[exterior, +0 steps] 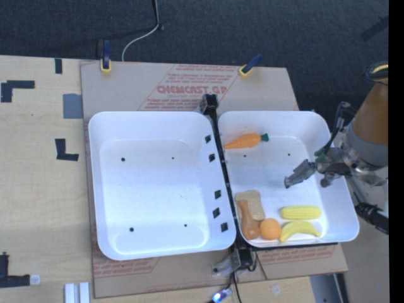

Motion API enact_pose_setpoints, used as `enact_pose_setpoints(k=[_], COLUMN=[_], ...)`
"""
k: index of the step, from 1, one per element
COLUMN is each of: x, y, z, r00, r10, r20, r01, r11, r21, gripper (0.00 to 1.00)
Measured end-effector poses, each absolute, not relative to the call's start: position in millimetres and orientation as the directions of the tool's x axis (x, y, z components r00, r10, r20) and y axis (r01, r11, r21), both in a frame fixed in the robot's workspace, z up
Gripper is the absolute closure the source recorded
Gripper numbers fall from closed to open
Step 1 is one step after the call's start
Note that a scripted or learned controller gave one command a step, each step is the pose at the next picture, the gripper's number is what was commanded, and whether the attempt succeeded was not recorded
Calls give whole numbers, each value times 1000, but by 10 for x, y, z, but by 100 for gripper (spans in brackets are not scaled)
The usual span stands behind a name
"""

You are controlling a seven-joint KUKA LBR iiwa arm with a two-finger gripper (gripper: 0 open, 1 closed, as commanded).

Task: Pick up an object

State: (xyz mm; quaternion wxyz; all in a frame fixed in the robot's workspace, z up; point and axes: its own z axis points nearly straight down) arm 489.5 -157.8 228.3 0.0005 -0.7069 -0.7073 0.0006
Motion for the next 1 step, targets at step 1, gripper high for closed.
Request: enact_pose_setpoints(k=[1], x=[5783], y=[-1494], z=[3376], r00=[-6], r10=[1000], r20=[-5], r01=[1000], r11=[6], r21=[16], gripper=[0])
